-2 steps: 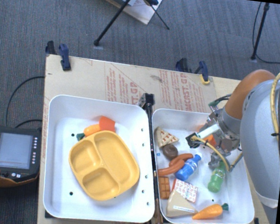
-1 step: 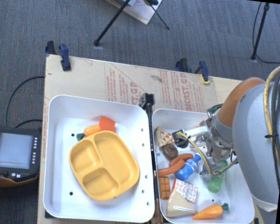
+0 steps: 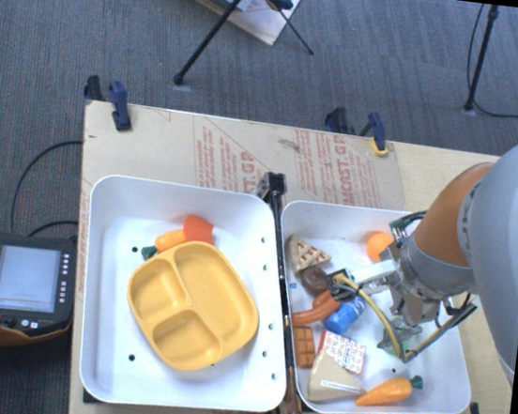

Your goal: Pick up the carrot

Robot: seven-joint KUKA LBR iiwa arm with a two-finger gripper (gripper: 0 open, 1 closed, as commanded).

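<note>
The carrot (image 3: 386,391) lies lower right, green top pointing upper right; my gripper's (image 3: 402,339) state I cannot tell.

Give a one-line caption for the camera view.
Gripper hangs over the right bin, above the carrot lying near its front edge.

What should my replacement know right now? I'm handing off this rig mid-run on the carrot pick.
Gripper: low over the right bin, jaw state not readable from this view; nothing seen held.
Carrot: lying at the right bin's near edge, beside the sandwich wedge, apart from the gripper.
A second carrot-like piece sits by the yellow tray in the left bin.
Done: nothing lifted.
Left: grasp and lift the carrot.
</note>
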